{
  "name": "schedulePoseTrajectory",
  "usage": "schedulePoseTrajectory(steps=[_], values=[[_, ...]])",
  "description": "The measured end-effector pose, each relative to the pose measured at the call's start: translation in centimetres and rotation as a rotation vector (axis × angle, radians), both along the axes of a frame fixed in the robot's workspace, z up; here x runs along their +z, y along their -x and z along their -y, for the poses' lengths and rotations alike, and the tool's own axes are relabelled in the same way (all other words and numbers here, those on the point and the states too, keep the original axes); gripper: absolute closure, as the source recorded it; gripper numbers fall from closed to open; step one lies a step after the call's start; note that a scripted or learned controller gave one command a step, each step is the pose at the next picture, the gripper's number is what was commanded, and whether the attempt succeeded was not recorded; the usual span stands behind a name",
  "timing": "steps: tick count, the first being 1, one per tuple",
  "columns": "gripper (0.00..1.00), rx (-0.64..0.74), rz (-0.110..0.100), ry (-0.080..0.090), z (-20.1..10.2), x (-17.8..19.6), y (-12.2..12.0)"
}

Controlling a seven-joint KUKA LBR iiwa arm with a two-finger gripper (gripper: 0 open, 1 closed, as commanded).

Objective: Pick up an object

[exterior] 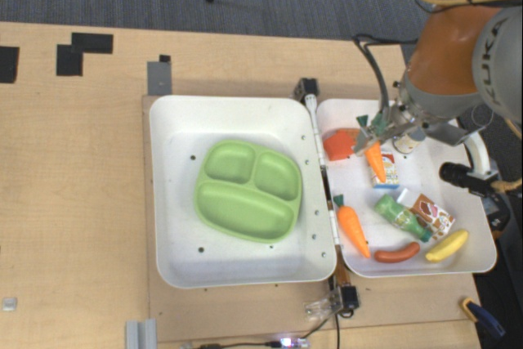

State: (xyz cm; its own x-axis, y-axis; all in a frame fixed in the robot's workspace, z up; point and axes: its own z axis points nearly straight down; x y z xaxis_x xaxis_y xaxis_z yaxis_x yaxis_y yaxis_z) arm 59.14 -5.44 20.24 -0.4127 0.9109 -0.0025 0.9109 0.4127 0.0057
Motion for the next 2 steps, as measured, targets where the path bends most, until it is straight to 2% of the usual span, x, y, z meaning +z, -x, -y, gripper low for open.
schedulePoseTrajectory(steps=[1,2], values=[[1.0,0.709,0.001,0.005,-1.5,4.5,2.0],[1.0,0.566,-0.002,0.003,0.8,0.6,7.8]])
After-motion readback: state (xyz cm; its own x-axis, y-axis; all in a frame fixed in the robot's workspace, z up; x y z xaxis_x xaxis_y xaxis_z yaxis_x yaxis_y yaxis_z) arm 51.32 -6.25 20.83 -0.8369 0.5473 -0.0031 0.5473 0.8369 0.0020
